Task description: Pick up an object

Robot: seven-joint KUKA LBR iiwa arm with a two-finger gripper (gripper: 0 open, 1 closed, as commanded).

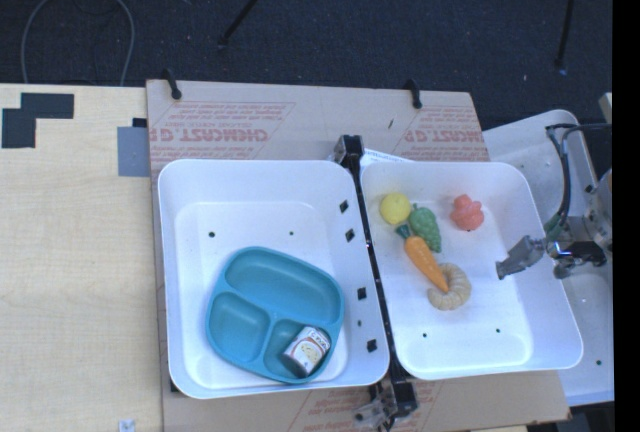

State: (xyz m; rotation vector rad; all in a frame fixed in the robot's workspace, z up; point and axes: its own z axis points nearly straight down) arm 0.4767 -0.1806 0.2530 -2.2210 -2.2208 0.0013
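Overhead, two white bins sit side by side at the frame's centre. At the right edge of the right bin (545,220), the gripper (540,256) hangs with its fingers apart, holding nothing. Left of it in that bin lie a carrot (425,260), a tan shrimp-like toy (450,288), a lemon (395,209) and a pink toy (467,212). The left bin (200,185) holds a blue divided tray (270,305) with a small can (307,351) in its lower right compartment.
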